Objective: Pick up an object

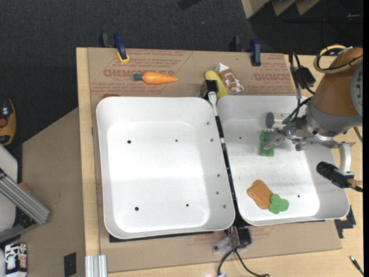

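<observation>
In the right bin (323,209), a small green object (266,145) lies near the middle. My gripper (271,131) reaches in from the right and hangs just over it, open. One grey fingertip (269,119) sits above the green object and the other is right at its upper edge. Nothing is clearly held between the fingers. Near the bin's front lie an orange flat piece (259,193) and a green leafy piece (279,205), touching each other.
The left bin (115,212) sits alongside, its rim meeting the right bin's. Behind the bins on the cardboard lie a toy carrot (157,78), a yellow object (213,80) and a small orange-white pack (232,81). Cables run at the right.
</observation>
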You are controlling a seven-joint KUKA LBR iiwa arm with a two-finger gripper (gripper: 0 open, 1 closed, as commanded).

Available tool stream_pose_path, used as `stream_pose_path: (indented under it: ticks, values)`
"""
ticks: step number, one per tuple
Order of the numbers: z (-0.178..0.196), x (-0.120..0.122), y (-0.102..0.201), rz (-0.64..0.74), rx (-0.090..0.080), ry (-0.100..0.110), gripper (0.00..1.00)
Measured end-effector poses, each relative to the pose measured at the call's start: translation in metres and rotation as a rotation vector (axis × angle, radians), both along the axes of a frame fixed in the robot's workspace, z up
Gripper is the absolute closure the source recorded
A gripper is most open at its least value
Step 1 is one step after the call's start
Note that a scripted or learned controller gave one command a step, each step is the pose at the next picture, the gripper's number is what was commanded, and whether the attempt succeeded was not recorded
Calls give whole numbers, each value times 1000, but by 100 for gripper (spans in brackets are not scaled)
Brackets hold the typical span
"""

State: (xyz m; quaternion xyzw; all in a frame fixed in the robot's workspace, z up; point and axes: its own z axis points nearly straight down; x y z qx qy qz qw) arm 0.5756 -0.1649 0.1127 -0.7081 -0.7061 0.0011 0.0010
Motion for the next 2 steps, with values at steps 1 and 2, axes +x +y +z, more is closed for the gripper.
stream_pose_path:
  ticks: [1,2]
  values:
    - [-29,69,-17,6,-3,-10,0]
    - [-16,67,-17,5,-3,-9,100]
